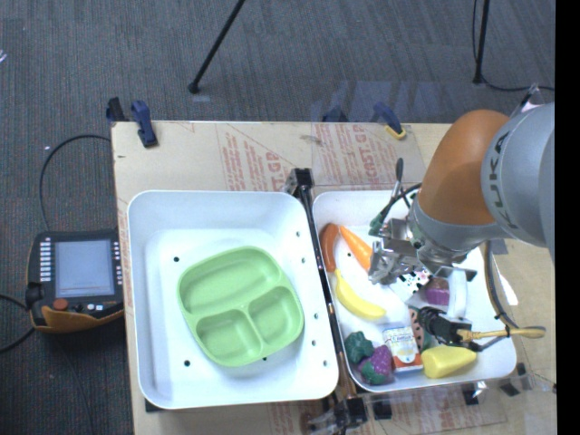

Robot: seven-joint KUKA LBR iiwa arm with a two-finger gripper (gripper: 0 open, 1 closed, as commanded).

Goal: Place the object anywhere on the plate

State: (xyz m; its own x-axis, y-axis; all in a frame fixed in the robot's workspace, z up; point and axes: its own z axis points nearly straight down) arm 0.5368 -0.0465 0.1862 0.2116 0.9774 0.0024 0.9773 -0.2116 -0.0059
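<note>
Hovering: claw (391, 263) is hanging low inside the right bin (503, 362), just right of the carrot (355, 246); how far it is spread, or whether it is gripping anything, I cannot tell.
Lying nearest: banana (360, 300), just below the claw, long axis slanting down to the right; likely the pick.
Waiting: plate (240, 305), green, three compartments, is sitting in the left bin (145, 288), well left of the claw.
Crowding the right bin: carrot, banana, grapes (378, 363), a yellow lemon-like piece (447, 362), other small toys.
</note>
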